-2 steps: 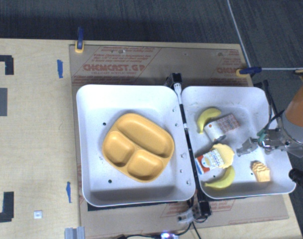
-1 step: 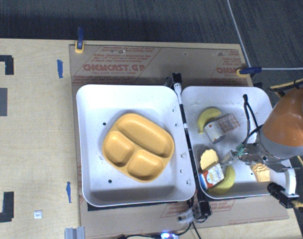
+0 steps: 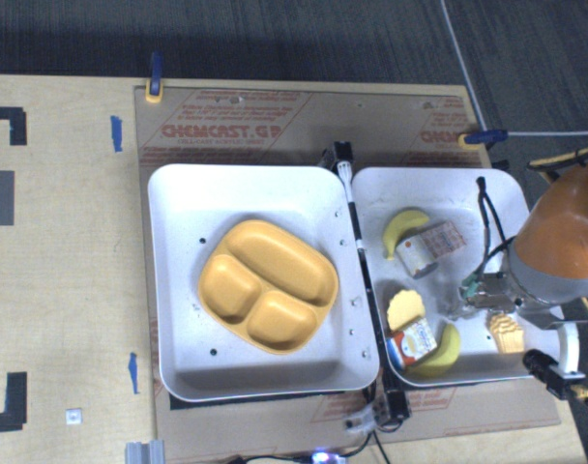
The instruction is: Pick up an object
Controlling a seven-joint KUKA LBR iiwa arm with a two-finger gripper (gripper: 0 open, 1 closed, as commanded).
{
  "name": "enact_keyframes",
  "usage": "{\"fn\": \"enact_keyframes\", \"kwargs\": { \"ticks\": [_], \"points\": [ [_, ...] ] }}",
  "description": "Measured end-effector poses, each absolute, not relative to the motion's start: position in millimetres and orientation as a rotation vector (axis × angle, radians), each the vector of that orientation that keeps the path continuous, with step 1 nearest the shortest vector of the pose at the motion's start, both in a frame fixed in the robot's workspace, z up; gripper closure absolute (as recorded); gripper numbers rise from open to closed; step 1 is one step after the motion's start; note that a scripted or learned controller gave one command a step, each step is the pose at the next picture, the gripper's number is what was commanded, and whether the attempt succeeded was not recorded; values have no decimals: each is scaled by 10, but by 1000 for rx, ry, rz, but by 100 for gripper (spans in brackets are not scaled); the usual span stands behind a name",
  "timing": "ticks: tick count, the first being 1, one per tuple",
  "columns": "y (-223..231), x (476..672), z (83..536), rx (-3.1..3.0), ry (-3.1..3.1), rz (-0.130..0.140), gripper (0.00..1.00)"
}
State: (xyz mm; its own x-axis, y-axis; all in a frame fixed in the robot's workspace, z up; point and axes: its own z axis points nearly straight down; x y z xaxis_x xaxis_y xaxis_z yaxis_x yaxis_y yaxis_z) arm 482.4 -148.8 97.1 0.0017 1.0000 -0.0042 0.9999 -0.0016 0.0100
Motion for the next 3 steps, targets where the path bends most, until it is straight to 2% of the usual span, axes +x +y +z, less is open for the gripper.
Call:
{"fn": "enact_keyframes", "kwargs": {
  "ticks": [1, 2, 3],
  "points": [
    [-946, 5493, 874, 2215, 2219, 9, 100],
    [-946, 5482, 863, 2217, 2220, 5, 0],
    [-971, 5093, 862, 2219, 2219, 4, 0]
  ]
}}
